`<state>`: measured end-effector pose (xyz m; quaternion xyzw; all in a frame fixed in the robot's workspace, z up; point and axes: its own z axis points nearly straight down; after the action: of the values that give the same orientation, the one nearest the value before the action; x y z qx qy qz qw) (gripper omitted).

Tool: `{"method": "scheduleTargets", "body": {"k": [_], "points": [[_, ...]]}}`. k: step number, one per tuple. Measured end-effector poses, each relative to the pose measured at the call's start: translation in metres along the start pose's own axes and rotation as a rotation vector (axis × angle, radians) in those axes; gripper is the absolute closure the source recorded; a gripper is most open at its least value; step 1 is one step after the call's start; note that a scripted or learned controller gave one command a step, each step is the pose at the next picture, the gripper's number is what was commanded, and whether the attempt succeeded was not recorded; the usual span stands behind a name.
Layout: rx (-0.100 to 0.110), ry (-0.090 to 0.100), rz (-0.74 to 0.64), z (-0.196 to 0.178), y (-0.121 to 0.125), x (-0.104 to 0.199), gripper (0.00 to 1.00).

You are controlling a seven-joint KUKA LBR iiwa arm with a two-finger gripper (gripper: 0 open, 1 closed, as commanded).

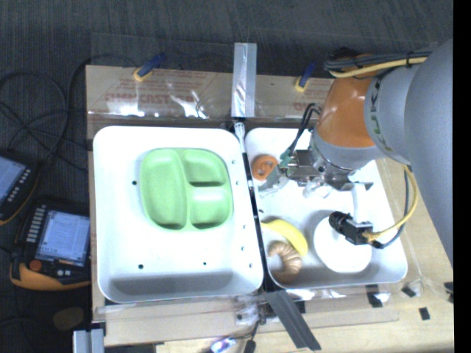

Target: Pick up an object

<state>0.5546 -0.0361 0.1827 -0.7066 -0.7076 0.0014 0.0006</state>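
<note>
The arm (412,72) rises closest to the lens, grey with its orange band (346,116), coming in from the right over the right bin (394,271). Its gripper (283,171) hangs low at the upper left of that bin, just beside the wall shared with the left bin (110,271). Whether the fingers are spread or closed cannot be told, and nothing can be seen between them.

Touching or just beside the gripper's left is an orange round thing (262,165), against the shared wall. Lower down lies a banana (288,234), its long axis running from upper left to lower right, curving with its ends turned down. Just beneath it, touching, is a brown curled pastry (285,257) near the bin's front wall. To the right sits a white plate (342,247), with a black connector (347,226) on a yellow cable (401,215) hanging above it.

The left bin holds a green divided tray (184,187), its long side running left to right.
</note>
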Motion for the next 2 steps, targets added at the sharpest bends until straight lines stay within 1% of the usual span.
{"method": "scheduleTargets", "body": {"k": [1, 2], "points": [[0.001, -0.002, 0.113, 0.058, -0.017, -0.062, 0.0], [-0.001, -0.001, -0.022, 0.029, 0.054, -0.105, 0.0]]}}
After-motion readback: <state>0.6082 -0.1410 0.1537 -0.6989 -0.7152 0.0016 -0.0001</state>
